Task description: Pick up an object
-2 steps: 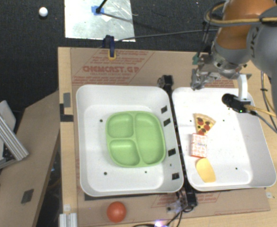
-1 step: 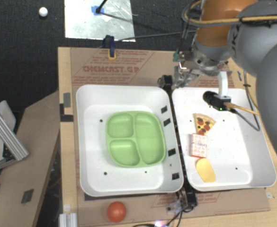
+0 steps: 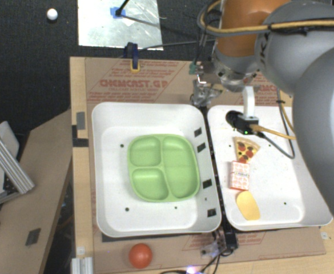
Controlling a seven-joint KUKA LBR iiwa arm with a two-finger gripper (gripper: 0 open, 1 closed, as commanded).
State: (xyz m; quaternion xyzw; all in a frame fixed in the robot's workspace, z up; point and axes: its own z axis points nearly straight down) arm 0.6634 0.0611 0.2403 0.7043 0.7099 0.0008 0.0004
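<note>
Grey with an orange band, the arm (image 3: 304,67) reaches over the far end of the right bin (image 3: 304,210). Its hand (image 3: 202,95) hangs above the far rim, where that bin meets the left bin (image 3: 109,130). Whether the hand is released or clenched cannot be told from this slant, and nothing can be seen in it.

The pizza slice (image 3: 245,149) serves as the landmark. It lies flat on the right bin's floor, crust toward the far rim and tip toward the near rim, so its long axis runs far to near. The hand stands beyond the slice's crust and off toward the left bin. Any reach for the slice would therefore likely need to come nearward and away from the shared wall before descending.

There are two bins. Three loose things line up in the right bin:
- the slice;
- one red-and-white packet (image 3: 240,176) just nearward of its tip;
- one yellow oval piece (image 3: 248,205) nearer again.

One green plate (image 3: 163,167) sits in the left bin, across the wall from the slice. One orange ball (image 3: 140,254) rests on the tabletop (image 3: 132,84), well nearward of the slice and past the plate.
</note>
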